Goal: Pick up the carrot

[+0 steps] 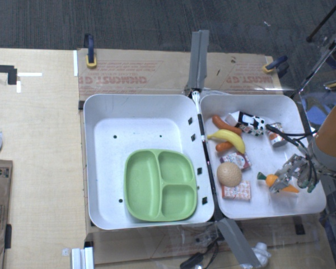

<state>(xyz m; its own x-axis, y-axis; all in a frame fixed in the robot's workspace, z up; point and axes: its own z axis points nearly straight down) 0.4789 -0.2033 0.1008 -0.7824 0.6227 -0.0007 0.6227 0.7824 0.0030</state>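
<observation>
Green three-compartment plastic plate (pixel 160 185) lies in left white bin (pixel 95 150). Right of it, beige round ball (pixel 229 174), yellow banana (pixel 228 139). Right again, small orange carrot (pixel 276 181), green tip toward ball, long axis across, near right white bin (pixel 257 209) front rim. Gripper (pixel 294 175) touches carrot; jaw state unclear.
</observation>
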